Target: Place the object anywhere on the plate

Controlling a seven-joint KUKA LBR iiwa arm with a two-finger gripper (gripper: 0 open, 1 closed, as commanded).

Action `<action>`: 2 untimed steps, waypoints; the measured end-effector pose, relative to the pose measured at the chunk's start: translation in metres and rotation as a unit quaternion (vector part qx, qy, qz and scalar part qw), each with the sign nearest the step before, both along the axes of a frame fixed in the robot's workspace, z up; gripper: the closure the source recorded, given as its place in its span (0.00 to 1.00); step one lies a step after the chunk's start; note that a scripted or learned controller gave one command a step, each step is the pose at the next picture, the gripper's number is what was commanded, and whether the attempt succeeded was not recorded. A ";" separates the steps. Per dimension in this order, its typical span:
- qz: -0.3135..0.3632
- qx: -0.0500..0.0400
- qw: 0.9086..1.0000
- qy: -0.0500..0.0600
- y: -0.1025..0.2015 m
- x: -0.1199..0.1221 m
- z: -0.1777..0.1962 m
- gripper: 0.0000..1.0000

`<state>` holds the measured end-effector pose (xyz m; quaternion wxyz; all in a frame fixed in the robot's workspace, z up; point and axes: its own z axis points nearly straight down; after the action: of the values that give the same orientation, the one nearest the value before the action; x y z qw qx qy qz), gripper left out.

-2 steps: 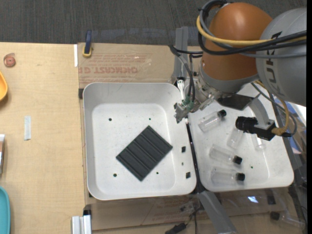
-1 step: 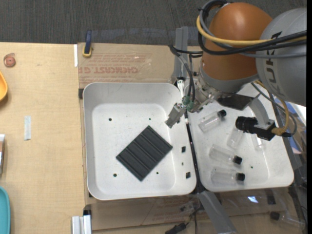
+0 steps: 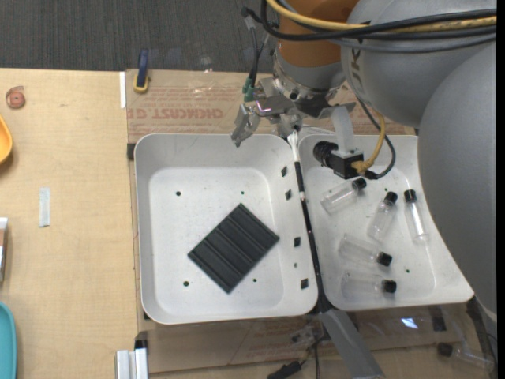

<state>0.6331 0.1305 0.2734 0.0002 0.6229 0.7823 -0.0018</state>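
Nearest the camera, in the left white plastic bin (image 3: 158,290), lies a flat black ribbed rectangular plate (image 3: 233,247) — it sits on the bin floor with its long axis running diagonally, from lower left up to upper right. To its right, across the divider, the right white plastic bin (image 3: 442,283) holds several small clear plastic vials with black caps (image 3: 382,219), scattered and lying on their sides; any of these could be the object meant.

Farther back, over the far rim where the two bins meet, hangs the two-finger gripper (image 3: 254,125) of the grey arm with its orange band (image 3: 323,6). I cannot tell whether it is released or clenched, and no vial shows between its tips.

The relation that matters — the plate lies toward the camera and slightly left of the gripper, while the vials lie toward the camera and to its right. So a pick probably comes first on the right side, then a carry leftward over the divider.
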 end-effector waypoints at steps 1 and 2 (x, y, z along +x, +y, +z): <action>0.241 0.001 0.971 0.000 0.043 0.026 -0.062 0.00; 0.109 0.001 0.994 -0.001 0.081 0.024 -0.064 0.00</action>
<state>0.6569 0.2117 0.2096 0.0009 0.5336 0.8458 -0.0006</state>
